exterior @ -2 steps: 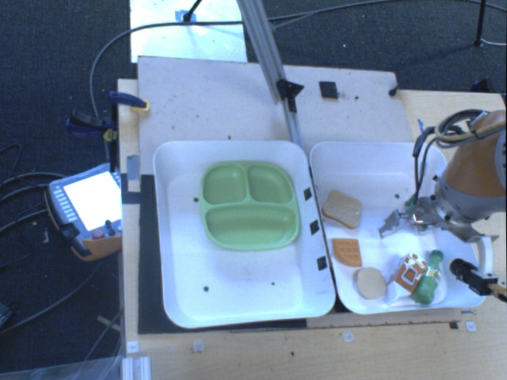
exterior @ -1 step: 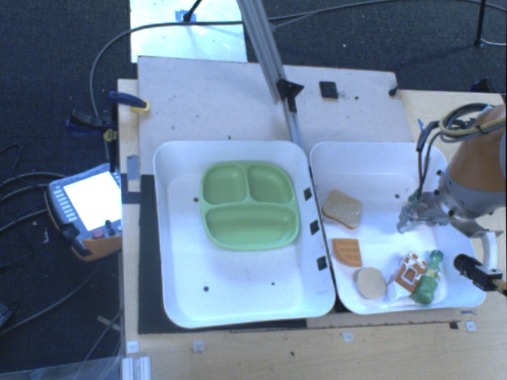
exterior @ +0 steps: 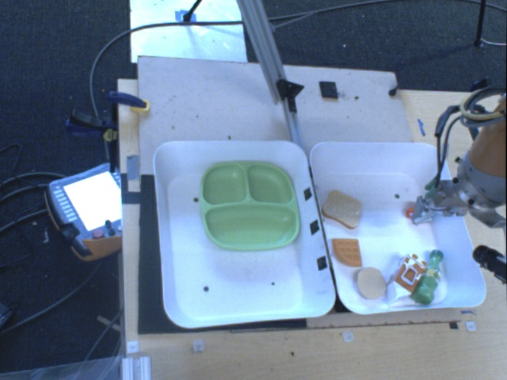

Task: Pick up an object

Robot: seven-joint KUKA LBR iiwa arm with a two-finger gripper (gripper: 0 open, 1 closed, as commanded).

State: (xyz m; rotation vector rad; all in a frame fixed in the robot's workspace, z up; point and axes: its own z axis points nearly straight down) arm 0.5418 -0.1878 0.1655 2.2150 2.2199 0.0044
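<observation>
No brand, label or writing can be read on anything on the desk (exterior: 238, 93). The tool (exterior: 428, 209) is seen low over the right edge of the right bin (exterior: 372, 161), with a small red object (exterior: 411, 210) just at its tip, but whether it is released, clenched or grasping that object cannot be told. In the same bin a bread slice (exterior: 341, 209), an orange cracker (exterior: 347, 252), a round tan disc (exterior: 370, 283), a small toy house (exterior: 408, 274) and a green bottle (exterior: 428, 283) are laid, while a green divided plate (exterior: 249, 205) is held in the left bin (exterior: 238, 291).

Glossy smooth plastic: green divided plate (exterior: 250, 205) and white bins (exterior: 182, 291); the bench (exterior: 206, 85) looks matt.
</observation>
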